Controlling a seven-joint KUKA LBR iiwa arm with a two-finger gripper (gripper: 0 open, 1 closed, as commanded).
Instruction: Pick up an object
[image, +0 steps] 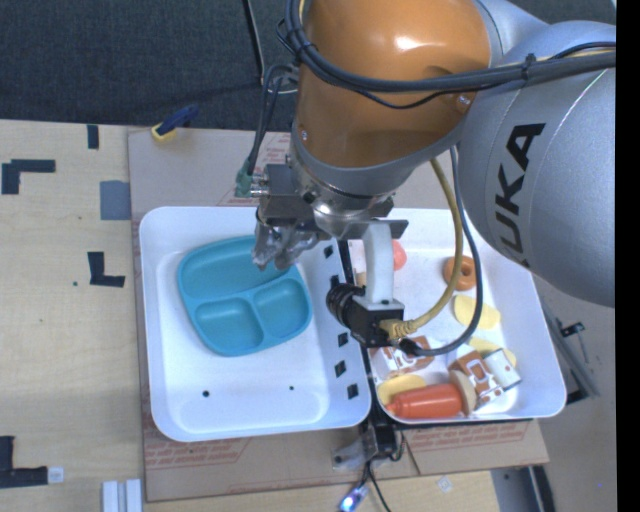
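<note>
A blue divided plate (243, 299) lies in the left white bin (180, 400). My gripper (275, 252) hangs over the plate's far right rim, its dark fingers pointing down close to the rim. Nothing shows between them. In the right bin (530, 340) lie toy foods: a red sausage (430, 402), a yellow piece (404, 383), a patterned white and red block (487, 372), a yellow slice (478, 314), an orange ring (461, 269) and an orange piece (398, 256). The arm's orange band (390, 70) and grey body hide the bins' far right side.
A white bracket with a black cable clamp (366, 308) hangs from the wrist over the divider between the bins. Brown cardboard (190, 170) lies under the bins. A blue and yellow clip (174, 121) sits at the back left.
</note>
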